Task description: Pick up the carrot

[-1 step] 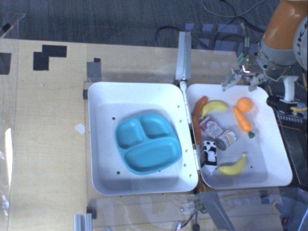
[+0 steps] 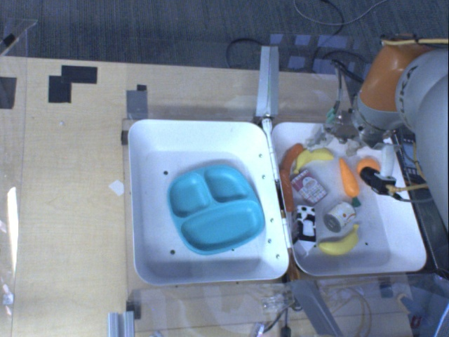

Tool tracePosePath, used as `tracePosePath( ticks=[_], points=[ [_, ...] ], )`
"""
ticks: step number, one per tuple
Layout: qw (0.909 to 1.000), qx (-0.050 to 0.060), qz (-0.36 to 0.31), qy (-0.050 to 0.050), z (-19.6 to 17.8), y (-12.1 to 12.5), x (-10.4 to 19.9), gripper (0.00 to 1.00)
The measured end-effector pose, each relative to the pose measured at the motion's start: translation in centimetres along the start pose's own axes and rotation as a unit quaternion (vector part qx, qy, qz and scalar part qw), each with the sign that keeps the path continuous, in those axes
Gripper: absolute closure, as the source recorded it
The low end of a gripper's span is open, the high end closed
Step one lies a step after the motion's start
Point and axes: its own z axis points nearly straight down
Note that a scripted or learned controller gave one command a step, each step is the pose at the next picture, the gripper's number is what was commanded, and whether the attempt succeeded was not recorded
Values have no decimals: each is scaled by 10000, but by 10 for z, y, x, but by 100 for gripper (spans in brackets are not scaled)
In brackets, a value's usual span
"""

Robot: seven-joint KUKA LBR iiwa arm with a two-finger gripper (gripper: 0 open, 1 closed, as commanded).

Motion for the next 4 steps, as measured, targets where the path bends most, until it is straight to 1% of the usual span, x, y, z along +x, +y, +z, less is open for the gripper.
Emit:
tracePosePath(
  ticks=[1, 2, 3, 4],
  points=[
    [9999, -59, -149, -14, 5, -30, -59, 0],
    [9999, 104, -18, -5, 20, -82, -69, 0],
    [10000, 61, -29, 1, 7, -79, -67, 100],
    [9982, 115, -584, 9, -102, -75, -26, 100]
  ],
)
